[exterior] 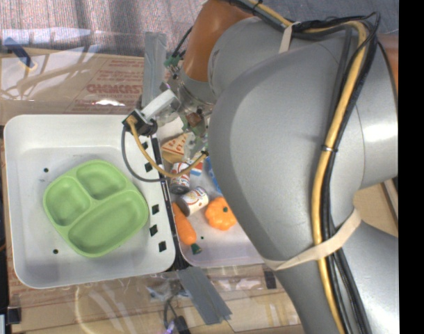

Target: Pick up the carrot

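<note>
Camera view: the carrot (pixel 185 227) lies in the right bin (pixel 219 255), against its wall nearest the left bin (pixel 24 256) that holds a green plate (pixel 95 207). The gripper (pixel 185 127) hangs above that wall, farther back than the carrot; its grip cannot be told. An orange pumpkin (pixel 220 214) and a small can (pixel 194 199) sit just beside the carrot.

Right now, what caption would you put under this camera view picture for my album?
Big grey robot arm leans over the right bin, where the carrot lies beside a small orange pumpkin; a green plate sits in the left bin.
</note>
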Controlling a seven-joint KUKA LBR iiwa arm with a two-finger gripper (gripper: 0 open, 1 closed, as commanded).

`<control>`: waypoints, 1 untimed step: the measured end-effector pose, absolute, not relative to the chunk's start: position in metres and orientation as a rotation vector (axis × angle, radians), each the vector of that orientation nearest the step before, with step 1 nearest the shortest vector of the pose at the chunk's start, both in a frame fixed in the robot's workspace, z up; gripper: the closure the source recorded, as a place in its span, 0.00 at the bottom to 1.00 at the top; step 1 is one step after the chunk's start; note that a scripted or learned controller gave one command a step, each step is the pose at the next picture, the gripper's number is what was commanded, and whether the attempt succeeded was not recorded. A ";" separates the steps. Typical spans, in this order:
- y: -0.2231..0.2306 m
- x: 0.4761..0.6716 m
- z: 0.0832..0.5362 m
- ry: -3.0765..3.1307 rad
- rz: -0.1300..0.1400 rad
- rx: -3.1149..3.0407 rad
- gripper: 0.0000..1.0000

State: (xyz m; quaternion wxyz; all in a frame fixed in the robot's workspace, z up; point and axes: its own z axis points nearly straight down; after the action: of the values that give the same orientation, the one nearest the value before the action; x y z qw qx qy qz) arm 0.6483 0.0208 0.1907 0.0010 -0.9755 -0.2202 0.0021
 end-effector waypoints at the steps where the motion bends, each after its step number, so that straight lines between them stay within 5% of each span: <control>1: 0.059 0.599 0.264 -0.823 0.002 -3.029 0.00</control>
State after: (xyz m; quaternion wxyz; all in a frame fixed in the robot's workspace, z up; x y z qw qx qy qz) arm 0.5989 0.0586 0.2636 0.0015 -0.9650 -0.2623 0.0005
